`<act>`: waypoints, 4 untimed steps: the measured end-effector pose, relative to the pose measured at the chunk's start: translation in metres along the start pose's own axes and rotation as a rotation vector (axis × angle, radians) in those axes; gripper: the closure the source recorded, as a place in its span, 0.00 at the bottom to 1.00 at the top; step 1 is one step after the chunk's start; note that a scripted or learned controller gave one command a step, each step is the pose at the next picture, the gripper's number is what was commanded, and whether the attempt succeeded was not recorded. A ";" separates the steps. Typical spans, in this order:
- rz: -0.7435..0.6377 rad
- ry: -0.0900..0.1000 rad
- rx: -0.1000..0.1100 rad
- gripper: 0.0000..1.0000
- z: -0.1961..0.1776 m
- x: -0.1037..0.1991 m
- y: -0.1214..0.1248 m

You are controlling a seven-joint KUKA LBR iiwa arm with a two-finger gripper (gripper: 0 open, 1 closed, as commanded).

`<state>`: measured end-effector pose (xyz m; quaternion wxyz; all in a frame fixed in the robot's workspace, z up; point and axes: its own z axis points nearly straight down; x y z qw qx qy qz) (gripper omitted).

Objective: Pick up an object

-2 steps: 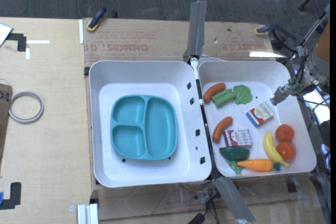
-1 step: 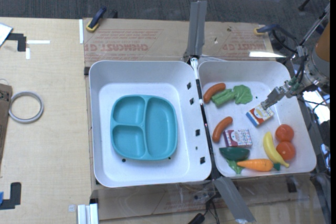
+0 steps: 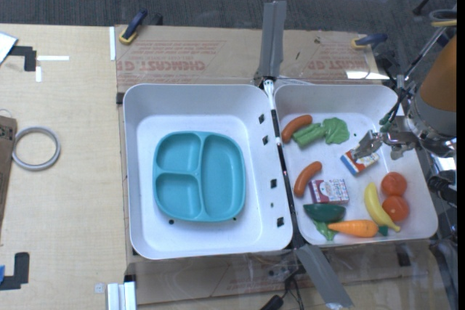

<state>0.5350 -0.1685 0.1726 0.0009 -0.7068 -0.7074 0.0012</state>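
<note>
Right of frame, the right bin (image 3: 429, 225) holds toys; the gripper (image 3: 372, 144) clamps a small carton (image 3: 359, 160), light, stiff, best pinched across flat sides.

Just beside your metallic end effector (image 3: 374, 141) you see a small printed paper carton (image 3: 358, 160); the toy tomatoes (image 3: 394, 195) and banana (image 3: 378, 206) nearby look like glossy plastic. Far off lie a smooth matt turquoise plastic plate (image 3: 200, 176) and the pale wood-grain desk (image 3: 65, 229).
</note>
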 end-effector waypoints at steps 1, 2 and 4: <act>0.370 0.001 0.000 0.00 0.082 -0.009 -0.024; 0.368 0.001 0.002 1.00 0.073 -0.009 -0.024; 0.641 -0.002 0.000 1.00 -0.055 0.057 0.021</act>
